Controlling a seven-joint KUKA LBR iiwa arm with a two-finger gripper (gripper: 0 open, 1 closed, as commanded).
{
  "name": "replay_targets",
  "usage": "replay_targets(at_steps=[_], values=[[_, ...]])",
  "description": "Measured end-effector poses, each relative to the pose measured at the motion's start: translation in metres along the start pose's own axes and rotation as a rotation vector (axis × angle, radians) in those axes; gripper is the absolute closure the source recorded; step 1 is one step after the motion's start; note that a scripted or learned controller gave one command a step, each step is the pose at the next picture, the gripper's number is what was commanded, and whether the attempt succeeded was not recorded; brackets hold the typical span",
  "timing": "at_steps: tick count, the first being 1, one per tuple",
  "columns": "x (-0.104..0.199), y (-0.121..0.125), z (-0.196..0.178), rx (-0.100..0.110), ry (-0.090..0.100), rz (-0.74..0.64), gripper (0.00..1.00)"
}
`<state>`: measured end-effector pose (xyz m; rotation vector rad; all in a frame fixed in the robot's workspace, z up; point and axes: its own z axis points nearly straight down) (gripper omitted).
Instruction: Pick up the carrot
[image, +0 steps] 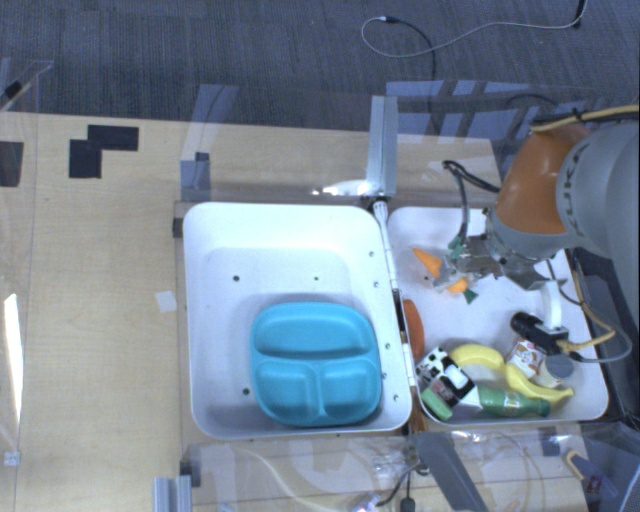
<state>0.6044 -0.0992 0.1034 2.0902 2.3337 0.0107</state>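
Down in the right bin (596, 400), the gripper (468, 262) hangs over the carrot (429, 261) pieces (orange, near the bin's far left part); whether it grips anything I cannot tell. Nearer lie a banana (490, 358) and a green bottle (505, 403). A blue tray (315, 362) sits in the left bin (215, 330).

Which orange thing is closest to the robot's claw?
The small orange piece just below the gripper. The carrot lies a bit further left, and the long orange-red thing sits lower, against the bin's left wall.
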Motion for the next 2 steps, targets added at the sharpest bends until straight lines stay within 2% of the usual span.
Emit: replay_targets(at_steps=[1, 2], values=[[0.045, -0.004, -0.083, 0.006, 0.001, 0.187, 1.0], [-0.002, 0.005, -0.071, 0.008, 0.0, 0.22, 1.0]])
